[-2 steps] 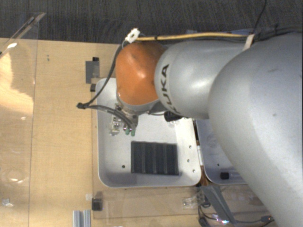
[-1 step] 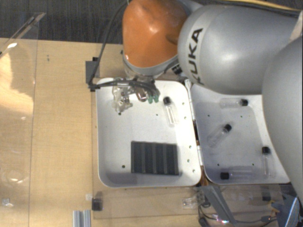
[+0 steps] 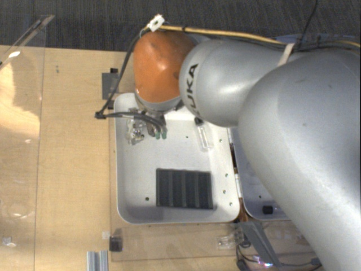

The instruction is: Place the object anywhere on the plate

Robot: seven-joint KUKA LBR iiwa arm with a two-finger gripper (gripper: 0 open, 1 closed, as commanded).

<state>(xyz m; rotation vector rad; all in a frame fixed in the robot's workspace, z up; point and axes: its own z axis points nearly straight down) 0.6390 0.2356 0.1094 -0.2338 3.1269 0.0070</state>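
- Clear tube point(image 3: 204, 137) lies on the floor of the left bin point(image 3: 121, 168), in the bin's upper right part, close under the grey body of the arm point(image 3: 293, 123). (It is small and see-through against the white, so "tube" is my best reading of its shape.)
- It lies lengthwise, running roughly from the far wall toward the near one, and touches nothing else that I can make out.
- The plate point(image 3: 184, 188), a dark ribbed rectangle, lies flat in the near half of the same bin, a little right of the middle. The clear tube is apart from it, beyond the plate's far right corner, with bare white floor between them.
- The gripper point(image 3: 148, 127) hangs below the orange band point(image 3: 158, 66) over the far left part of the left bin, to the left of the clear tube and well apart from the plate.
- Whether the gripper is open or closed I cannot tell: its lower end is a small tangle of pale and greenish parts, and I cannot see anything held in it.
- A black cable point(image 3: 115, 95) loops from the wrist out over the bin's far left corner.
- The right bin point(image 3: 254, 199) shows as a sliver under the arm, with a small dark item point(image 3: 267, 209) near its front edge.
- Both bins rest on a pale wooden surface point(image 3: 67, 151).
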